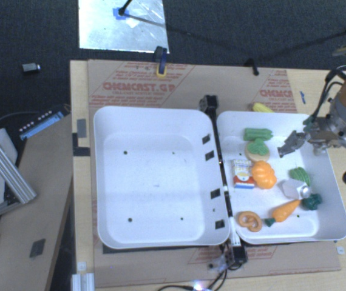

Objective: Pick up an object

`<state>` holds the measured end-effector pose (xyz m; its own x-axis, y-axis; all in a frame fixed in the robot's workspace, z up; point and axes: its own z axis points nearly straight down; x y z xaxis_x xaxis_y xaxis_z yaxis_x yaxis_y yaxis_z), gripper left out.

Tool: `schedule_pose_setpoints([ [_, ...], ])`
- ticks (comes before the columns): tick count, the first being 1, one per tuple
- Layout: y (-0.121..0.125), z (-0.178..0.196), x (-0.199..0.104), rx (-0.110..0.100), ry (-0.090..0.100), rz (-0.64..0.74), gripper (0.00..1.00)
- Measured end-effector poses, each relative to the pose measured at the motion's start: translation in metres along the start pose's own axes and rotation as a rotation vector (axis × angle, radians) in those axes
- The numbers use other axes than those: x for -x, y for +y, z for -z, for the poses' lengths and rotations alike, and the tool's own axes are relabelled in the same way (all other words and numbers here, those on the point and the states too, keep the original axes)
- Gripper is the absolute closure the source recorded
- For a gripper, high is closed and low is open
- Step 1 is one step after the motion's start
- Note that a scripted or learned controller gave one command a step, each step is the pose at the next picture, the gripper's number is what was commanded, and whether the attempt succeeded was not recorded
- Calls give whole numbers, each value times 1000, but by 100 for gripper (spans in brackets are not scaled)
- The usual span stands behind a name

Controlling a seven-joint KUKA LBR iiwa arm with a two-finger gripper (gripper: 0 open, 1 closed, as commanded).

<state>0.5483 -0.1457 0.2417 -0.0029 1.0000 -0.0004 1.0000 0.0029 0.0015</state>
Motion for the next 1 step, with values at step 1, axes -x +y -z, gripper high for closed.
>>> schedule_pose_setpoints([
  [1,6,-156,-44,-3,4,3,0],
])
